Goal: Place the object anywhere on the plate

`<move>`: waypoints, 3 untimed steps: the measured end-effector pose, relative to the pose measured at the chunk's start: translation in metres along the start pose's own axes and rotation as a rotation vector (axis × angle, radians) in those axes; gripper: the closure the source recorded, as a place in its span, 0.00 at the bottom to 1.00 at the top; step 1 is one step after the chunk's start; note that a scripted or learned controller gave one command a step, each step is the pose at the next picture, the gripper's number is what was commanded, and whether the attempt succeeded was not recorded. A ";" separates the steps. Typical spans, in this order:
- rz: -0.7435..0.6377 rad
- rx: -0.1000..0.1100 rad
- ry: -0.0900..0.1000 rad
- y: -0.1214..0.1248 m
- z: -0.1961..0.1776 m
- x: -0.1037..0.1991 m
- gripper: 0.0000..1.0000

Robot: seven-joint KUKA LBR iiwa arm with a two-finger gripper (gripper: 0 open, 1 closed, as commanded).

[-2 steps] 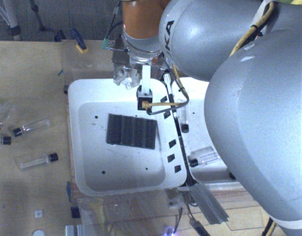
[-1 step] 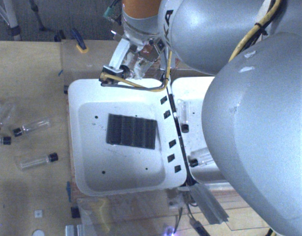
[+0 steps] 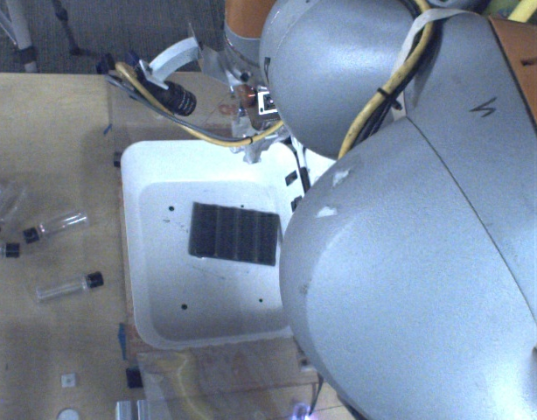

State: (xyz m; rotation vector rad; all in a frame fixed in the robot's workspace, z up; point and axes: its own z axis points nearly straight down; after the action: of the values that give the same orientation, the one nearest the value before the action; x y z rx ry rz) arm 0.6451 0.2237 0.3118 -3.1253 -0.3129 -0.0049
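Note:
A dark ribbed rectangular slab [image 3: 234, 234] lies flat on the floor of the left white bin [image 3: 155, 322], slightly above the middle. My gripper [image 3: 251, 138] hangs over the bin's far rim, beyond the slab and apart from it, half hidden by the wrist and its yellow cable. I cannot make out anything held in it. The grey arm [image 3: 408, 234] covers the whole right side and hides the bin there. No other loose object or plate can be made out.
Several clear vials with black caps [image 3: 69, 284] lie on the wooden bench left of the bin. A black-tipped cable bundle [image 3: 168, 96] juts out left of the wrist. Small clutter sits at the bench's front edge [image 3: 133, 379].

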 end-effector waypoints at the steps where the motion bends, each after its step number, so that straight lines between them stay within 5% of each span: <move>1: 0.001 -0.001 0.001 -0.009 -0.123 -0.045 1.00; 2: 0.002 -0.001 -0.004 -0.006 -0.002 -0.030 1.00; 3: -0.020 -0.001 -0.006 -0.028 0.027 -0.132 1.00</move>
State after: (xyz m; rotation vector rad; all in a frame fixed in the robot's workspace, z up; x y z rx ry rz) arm 0.5108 0.2249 0.2840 -3.1242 -0.3437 0.0043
